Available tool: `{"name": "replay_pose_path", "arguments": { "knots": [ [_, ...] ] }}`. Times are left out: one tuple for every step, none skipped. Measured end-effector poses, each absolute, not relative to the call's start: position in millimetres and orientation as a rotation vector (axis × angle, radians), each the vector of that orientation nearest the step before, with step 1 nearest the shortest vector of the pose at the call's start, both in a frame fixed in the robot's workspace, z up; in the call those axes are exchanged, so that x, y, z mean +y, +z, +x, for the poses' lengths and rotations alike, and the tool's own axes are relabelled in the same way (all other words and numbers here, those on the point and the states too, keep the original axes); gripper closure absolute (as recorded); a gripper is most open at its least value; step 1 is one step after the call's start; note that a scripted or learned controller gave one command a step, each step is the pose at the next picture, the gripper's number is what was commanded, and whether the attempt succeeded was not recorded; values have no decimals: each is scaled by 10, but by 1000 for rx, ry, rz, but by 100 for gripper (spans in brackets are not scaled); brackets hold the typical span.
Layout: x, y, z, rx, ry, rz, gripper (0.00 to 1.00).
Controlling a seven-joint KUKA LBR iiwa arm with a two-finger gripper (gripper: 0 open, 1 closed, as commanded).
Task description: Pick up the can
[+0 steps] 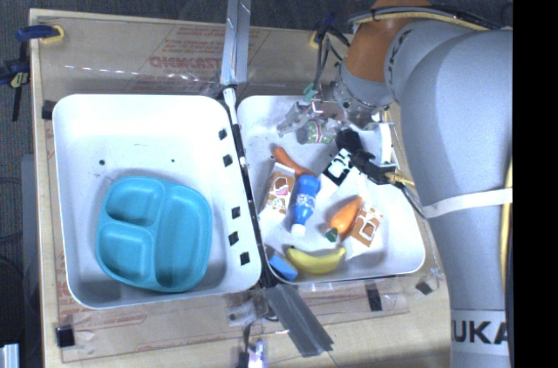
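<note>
Carefully, then: take as the can (316, 131) the silvery, green-tinged thing at the far end of the right bin (260, 126), close to the back wall and right under the gripper (303, 119). Cannot tell the gripper's opening, nor any hold on anything; too much bright metal crowded together to part hand from can. By the look of it, at the grasp itself, with the lift not yet made. To do it well: centre over the can's body rather than its rim, and square up to the narrow way across. Go low enough to take it round the middle, stopping short of the bin floor. Close gently but fully; probably thin-walled and slick, so apt to dent or squirt out sideways. Keep clear of the orange piece (286, 157) just nearer, and mind the blue bottle (305, 201), the small carton (279, 194) beside it, the carrot (344, 216) and the banana (316, 260) toward the near wall, none seeming to touch the can. Lift straight up and slowly, watching for the can rising with the hand. Leave alone the left bin (131, 139) and its blue divided plate (157, 231)
</note>
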State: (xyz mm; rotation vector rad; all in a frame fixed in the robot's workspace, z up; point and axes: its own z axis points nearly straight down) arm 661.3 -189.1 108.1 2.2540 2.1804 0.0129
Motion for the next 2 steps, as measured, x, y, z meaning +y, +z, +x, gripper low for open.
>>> {"name": "replay_pose_path", "arguments": {
  "knots": [
    [-2013,1244,6580,2024,-1,2401,0],
    [-2011,906,6541,2020,-16,2419,0]
  ]
}}
